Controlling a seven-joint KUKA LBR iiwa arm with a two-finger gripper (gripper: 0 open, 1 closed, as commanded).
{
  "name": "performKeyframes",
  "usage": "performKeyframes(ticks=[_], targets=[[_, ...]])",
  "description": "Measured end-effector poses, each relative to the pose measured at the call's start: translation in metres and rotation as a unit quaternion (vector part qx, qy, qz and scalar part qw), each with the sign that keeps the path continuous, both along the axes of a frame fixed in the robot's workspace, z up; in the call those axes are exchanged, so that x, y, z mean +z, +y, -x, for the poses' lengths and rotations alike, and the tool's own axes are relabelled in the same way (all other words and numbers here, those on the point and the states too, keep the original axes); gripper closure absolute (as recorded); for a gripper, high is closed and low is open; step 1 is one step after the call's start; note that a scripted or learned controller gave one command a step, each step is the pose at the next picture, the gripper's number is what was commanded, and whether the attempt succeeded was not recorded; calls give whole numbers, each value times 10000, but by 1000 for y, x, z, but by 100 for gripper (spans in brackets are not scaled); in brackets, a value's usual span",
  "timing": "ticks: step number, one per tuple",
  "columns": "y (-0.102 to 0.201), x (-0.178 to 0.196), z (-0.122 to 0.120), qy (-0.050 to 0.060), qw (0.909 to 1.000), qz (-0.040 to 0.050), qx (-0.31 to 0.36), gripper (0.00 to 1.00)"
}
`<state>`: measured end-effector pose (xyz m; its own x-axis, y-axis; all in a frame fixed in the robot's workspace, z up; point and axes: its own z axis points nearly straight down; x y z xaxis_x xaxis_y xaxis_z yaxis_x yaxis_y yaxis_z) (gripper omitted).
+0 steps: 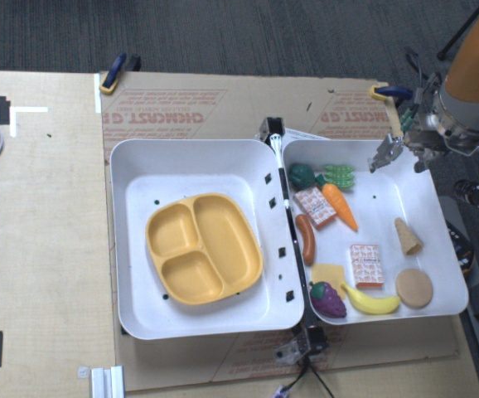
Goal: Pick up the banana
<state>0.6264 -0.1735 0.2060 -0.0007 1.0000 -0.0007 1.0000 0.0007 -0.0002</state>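
The small yellow plastic banana (373, 301) lies at the near edge of the right-hand shallow white bin (438, 197), curved and flat on the floor, hemmed in on several sides — a purple toy grape bunch (329, 300) just to its left, a red-and-white printed carton (365, 264) touching or nearly touching it from above, and a round tan biscuit-like disc (413, 288) just to its right. The two-finger gripper (399, 152) hangs above the bin's far right corner, well apart from the banana; whether its jaws are open or closed I cannot tell from this slant. The pick looks not yet begun. The risk is crowding: fingers coming down astride the banana could land on the carton or the disc, or nudge the grapes, and close on the wrong thing. The banana's smooth curved skin may also squirt out of a pinch taken off-centre — and the bin's near wall leaves little room on that side.
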Motion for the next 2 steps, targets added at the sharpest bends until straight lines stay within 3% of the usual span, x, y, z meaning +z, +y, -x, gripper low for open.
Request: performKeyframes(ticks=[1,2], targets=[[-4,-54,78,-2,9863,-2,1648,0],[36,-64,135,-1,9878,-3,1559,0]])
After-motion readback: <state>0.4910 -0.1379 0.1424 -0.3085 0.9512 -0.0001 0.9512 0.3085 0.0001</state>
